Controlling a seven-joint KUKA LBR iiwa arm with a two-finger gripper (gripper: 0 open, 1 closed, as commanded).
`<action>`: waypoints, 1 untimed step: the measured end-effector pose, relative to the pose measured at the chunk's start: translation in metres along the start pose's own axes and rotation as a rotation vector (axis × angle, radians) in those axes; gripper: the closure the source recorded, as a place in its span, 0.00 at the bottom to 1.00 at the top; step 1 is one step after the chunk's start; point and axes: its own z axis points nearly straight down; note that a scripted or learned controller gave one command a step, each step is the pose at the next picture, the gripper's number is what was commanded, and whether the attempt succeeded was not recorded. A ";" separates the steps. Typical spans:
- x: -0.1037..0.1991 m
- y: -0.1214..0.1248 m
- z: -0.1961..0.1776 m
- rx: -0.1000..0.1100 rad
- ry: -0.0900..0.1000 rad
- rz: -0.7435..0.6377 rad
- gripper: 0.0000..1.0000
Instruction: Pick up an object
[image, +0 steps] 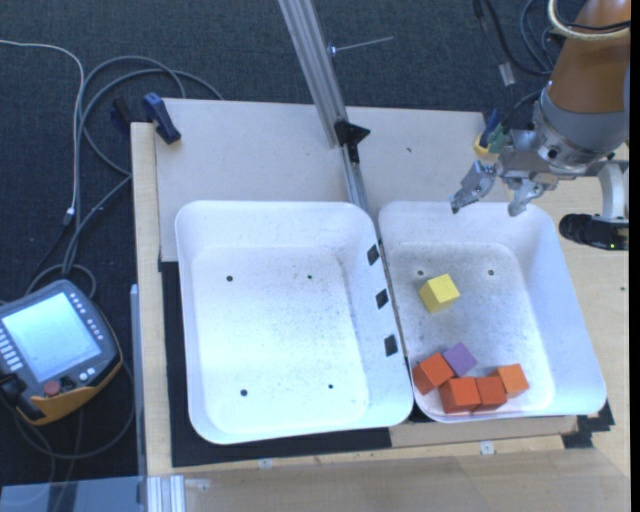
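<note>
My gripper (492, 203) hangs above the far rim of the right bin (560, 290), open, with nothing between its two fingers. A yellow cube (439, 292) lies in the middle of that bin, well nearer the camera than the gripper. Along the bin's near wall sits a cluster: an orange block (433, 371), a purple block (460, 357), a red-orange block (461, 394), another orange block (490, 390) and a small orange one (513, 378).
The left bin (270, 320) adjoins the right one. A metal pole (318, 70) rises slantwise from the bench behind the bins. A teach pendant (50, 345) lies on the floor at left, with cables. A blue clamp (160, 115) grips the bench's far left corner.
</note>
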 end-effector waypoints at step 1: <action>0.022 -0.025 0.180 0.010 0.001 0.001 0.00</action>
